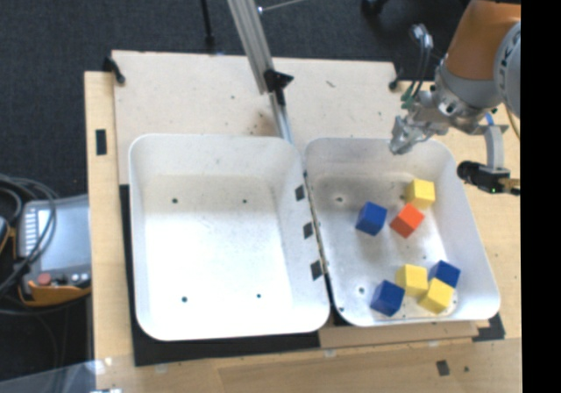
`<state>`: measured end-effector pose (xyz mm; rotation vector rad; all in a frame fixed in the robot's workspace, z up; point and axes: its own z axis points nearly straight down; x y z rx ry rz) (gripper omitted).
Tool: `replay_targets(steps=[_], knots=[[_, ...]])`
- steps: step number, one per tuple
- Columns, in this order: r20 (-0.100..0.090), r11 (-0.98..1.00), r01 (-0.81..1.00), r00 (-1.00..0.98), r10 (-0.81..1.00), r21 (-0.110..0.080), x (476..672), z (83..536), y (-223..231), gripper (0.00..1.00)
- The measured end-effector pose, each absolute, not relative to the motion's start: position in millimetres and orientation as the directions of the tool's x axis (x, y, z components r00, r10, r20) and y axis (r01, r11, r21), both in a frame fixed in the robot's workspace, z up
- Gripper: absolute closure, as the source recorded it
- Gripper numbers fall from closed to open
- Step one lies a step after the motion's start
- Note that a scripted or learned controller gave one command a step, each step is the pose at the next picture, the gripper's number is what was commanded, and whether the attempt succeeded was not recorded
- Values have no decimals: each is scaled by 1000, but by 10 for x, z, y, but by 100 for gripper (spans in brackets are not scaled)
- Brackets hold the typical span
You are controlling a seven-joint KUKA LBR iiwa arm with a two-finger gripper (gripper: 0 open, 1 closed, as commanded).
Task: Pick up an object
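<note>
The right bin (351,163) holds several small cubes. A yellow cube (422,191) lies near its far right side, with an orange cube (407,220) and a blue cube (371,217) just in front of it. At the near right corner sit a blue cube (387,296), a yellow cube (411,277), another yellow cube (438,296) and a blue cube (446,273). My gripper (401,142) hangs over the bin's far right rim, above and behind the yellow cube, with nothing visibly between its fingers.
The left bin (219,233) stands beside the right one. A slanted aluminium bar (250,23) rises from the bench behind the bins. Bare bench board (193,84) lies beyond both bins.
</note>
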<state>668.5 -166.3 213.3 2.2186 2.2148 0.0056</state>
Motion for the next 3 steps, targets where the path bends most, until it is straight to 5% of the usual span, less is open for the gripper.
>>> replay_targets(steps=[1,3], knots=[[-2,2,1000,-2,1000,8,6698,2627,-1680,100],[1,7,1000,-7,1000,1,6488,2613,-584,100]])
